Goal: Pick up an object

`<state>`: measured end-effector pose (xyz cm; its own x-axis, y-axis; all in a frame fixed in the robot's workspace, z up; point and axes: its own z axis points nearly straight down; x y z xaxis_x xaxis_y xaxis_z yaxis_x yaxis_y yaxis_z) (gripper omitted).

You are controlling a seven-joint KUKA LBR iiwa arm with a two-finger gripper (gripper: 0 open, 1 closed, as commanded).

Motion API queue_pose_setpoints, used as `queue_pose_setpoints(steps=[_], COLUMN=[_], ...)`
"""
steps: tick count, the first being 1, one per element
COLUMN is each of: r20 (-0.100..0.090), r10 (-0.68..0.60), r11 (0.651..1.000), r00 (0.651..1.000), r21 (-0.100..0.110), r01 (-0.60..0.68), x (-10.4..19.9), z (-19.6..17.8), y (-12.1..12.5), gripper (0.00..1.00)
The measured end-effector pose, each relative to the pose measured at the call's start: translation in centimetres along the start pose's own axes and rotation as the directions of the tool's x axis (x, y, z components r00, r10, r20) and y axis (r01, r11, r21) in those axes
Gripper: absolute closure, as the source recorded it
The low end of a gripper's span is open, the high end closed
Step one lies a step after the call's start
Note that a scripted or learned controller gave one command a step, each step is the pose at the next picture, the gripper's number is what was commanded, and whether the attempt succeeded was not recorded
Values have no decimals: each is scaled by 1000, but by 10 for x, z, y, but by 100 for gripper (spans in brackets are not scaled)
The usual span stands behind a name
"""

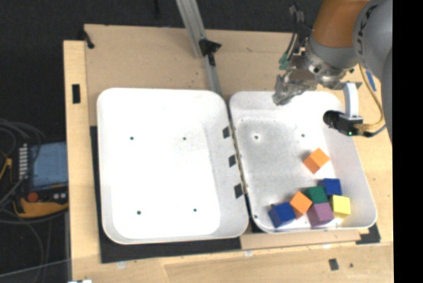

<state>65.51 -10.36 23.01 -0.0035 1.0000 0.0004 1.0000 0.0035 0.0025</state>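
Your end effector (284, 93) hangs over the far rim of the right bin (264, 110), and you cannot tell its state from this angle; nothing is visibly held. The pickable blocks sit well apart from it at the bin's near end: a lone orange cube (316, 160), then a tight cluster of blue cube (282, 213), purple cube (321, 213) and yellow cube (341, 205) against the near wall. Going for the cluster risks a jam or a nudge, since neighbours touch; the lone orange cube looks safer.
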Motion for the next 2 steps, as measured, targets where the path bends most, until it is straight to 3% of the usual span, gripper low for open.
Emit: queue_pose_setpoints(steps=[2], r20=[-1], r10=[-2], r11=[1000], r00=[1000], r21=[2], r01=[2], x=[82], z=[-14], y=[-46], gripper=[100])
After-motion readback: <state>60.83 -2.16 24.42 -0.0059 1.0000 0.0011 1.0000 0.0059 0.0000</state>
